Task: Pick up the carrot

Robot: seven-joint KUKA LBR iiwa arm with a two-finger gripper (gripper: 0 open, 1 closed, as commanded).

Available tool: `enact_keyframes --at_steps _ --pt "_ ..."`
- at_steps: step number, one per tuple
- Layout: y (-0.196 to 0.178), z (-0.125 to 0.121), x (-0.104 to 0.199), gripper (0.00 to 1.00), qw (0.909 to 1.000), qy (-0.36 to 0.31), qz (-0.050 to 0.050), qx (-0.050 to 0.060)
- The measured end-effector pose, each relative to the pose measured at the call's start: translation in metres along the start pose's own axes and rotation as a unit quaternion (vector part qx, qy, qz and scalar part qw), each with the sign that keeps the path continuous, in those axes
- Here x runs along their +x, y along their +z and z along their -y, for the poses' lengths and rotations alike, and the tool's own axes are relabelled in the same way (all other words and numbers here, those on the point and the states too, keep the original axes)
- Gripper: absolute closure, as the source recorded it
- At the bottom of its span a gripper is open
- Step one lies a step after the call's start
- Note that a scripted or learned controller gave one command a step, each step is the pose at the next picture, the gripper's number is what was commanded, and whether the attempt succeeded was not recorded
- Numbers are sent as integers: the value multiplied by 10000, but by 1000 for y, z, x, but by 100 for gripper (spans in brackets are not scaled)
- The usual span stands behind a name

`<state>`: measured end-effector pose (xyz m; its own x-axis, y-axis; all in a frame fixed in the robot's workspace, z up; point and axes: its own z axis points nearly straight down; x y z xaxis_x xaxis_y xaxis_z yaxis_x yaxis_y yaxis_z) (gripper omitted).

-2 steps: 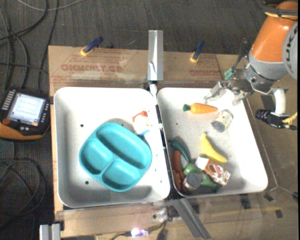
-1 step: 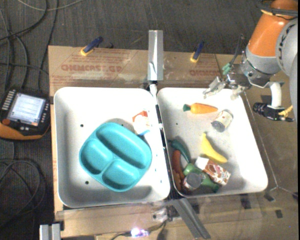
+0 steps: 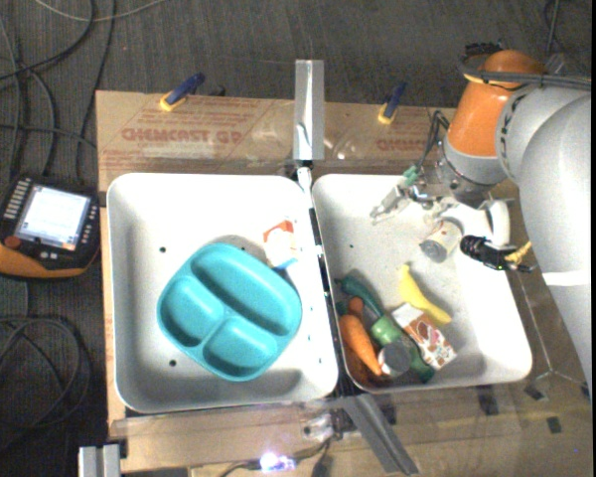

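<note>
The carrot [image 3: 358, 344] is orange and lies near the front left corner of the right bin [image 3: 497, 351], among other toy food. A green item [image 3: 388, 330] touches its right side. My gripper [image 3: 399, 199] hangs over the back of the same bin, well behind the carrot and slightly to its right. Its fingers [image 3: 381, 210] are spread open and hold nothing.
A yellow banana [image 3: 422, 297], a dark green vegetable [image 3: 362, 291] and a small carton [image 3: 429, 338] crowd around the carrot. A grey cylinder [image 3: 439, 241] lies beside the gripper. The left bin [image 3: 139, 207] holds a teal divided plate [image 3: 228, 309] and a small red and white item [image 3: 281, 241].
</note>
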<state>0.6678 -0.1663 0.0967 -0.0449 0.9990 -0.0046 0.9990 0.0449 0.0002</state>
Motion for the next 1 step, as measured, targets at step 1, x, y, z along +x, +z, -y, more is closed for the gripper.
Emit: enact_keyframes --at_steps 1 --pt "-9 0 1 100 10000 -15 14 8"
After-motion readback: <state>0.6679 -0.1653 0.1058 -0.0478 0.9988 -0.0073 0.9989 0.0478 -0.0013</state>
